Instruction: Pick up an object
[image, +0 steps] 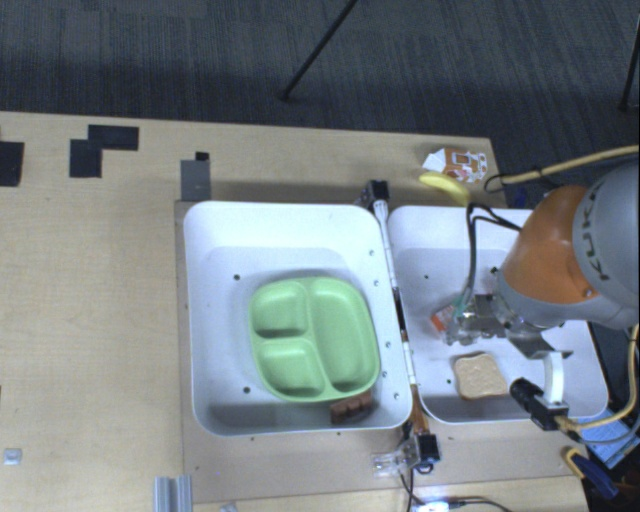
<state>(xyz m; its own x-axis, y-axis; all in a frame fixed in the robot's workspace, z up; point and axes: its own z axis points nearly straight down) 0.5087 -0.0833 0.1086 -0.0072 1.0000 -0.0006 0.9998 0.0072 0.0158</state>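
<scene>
My gripper (463, 325) is down inside the right white bin (430, 255), below the grey arm with its orange band (545, 255). A small orange-red object (438, 320) lies on the bin floor right at the gripper's left side; whether it touches the gripper is unclear. A tan slice of toast (480, 375) rests flat on the bin floor just below the gripper, apart from it. In the left bin (215, 260) a green divided plate (313, 337) lies flat, and a small brown object (351, 408) sits at the plate's lower right edge.
A ridge (392, 290) separates the two bins. A yellow and white packet (452, 168) lies on the bench behind the right bin. Cables (560, 168) run along the right side. Black tape marks (100, 148) sit on the far left of the bench.
</scene>
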